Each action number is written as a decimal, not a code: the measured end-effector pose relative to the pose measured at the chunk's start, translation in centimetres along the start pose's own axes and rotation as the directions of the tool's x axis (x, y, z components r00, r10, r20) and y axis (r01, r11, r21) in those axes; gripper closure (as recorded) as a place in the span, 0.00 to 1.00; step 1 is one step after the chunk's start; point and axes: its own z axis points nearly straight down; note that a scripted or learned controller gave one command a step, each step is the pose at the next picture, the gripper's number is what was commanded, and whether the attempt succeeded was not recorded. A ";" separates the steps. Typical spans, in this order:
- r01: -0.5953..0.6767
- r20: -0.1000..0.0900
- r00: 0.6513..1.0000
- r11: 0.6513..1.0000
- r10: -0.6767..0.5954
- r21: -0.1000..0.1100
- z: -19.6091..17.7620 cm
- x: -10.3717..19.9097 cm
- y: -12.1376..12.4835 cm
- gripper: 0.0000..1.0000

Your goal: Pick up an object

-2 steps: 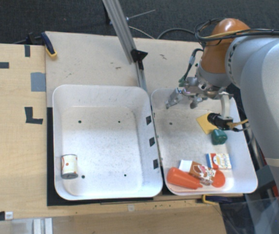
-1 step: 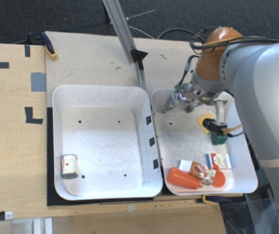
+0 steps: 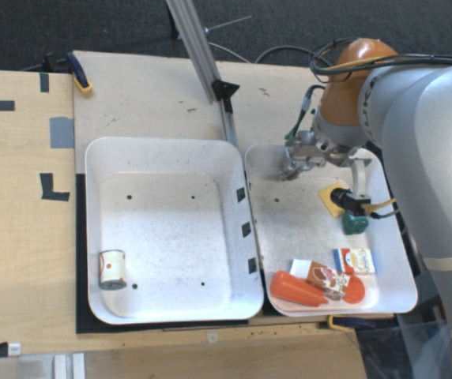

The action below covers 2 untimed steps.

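My gripper hangs over the far end of the right bin, close to its back wall, with nothing seen between its fingers. The objects lie apart from it. A yellow piece and a dark green piece sit by the right wall. An orange carrot-like toy, a small brown and red packet and a small white box with blue and orange print lie at the near end. A small can with a red label lies in the near left corner of the left bin.
A slanted metal pole stands behind the bins and ends near the divide between them. Cables loop behind the arm's orange band. A blue and yellow clamp sits at the bench's back left.
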 end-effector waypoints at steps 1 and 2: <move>-0.001 -0.001 1.000 1.000 0.001 -0.007 -5.9 0.5 -0.7 1.00; -0.002 0.000 1.000 1.000 0.002 -0.009 -12.3 0.3 -0.7 1.00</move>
